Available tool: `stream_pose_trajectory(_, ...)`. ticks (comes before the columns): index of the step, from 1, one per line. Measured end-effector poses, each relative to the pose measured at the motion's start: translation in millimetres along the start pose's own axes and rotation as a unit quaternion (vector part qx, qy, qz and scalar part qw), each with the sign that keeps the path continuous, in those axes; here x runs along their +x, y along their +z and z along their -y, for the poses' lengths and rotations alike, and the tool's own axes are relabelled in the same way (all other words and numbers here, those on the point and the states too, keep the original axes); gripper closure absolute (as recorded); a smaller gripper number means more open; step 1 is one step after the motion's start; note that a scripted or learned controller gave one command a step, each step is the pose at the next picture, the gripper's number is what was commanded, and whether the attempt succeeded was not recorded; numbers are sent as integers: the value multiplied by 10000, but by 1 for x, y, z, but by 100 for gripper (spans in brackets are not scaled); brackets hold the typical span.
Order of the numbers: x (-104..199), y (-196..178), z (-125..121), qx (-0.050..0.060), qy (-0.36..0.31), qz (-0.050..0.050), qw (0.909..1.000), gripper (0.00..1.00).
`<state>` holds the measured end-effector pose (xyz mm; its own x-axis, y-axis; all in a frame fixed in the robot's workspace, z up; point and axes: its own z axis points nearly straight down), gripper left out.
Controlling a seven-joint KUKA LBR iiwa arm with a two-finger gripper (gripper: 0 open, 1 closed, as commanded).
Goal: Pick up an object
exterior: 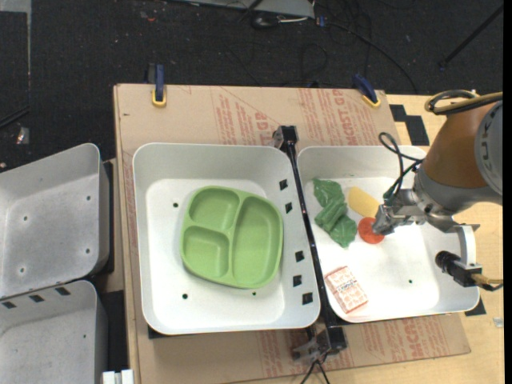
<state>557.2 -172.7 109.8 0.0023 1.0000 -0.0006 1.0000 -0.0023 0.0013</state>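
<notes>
From above, the gripper sits low in the right bin, over a small red-orange object; whether it is open or closed cannot be told. Beside it lie a yellow object, a green object and a red-printed packet, its writing unreadable. The left bin holds a green divided plate.

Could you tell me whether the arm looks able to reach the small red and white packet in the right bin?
Probably yes: the packet lies flat and uncovered, apart from the other items, near the end effector.
</notes>
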Motion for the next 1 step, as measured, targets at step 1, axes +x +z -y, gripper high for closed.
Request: stream_pose_trajectory(1, -3, -62, -7, -22, -22, 8, 10000, 100)
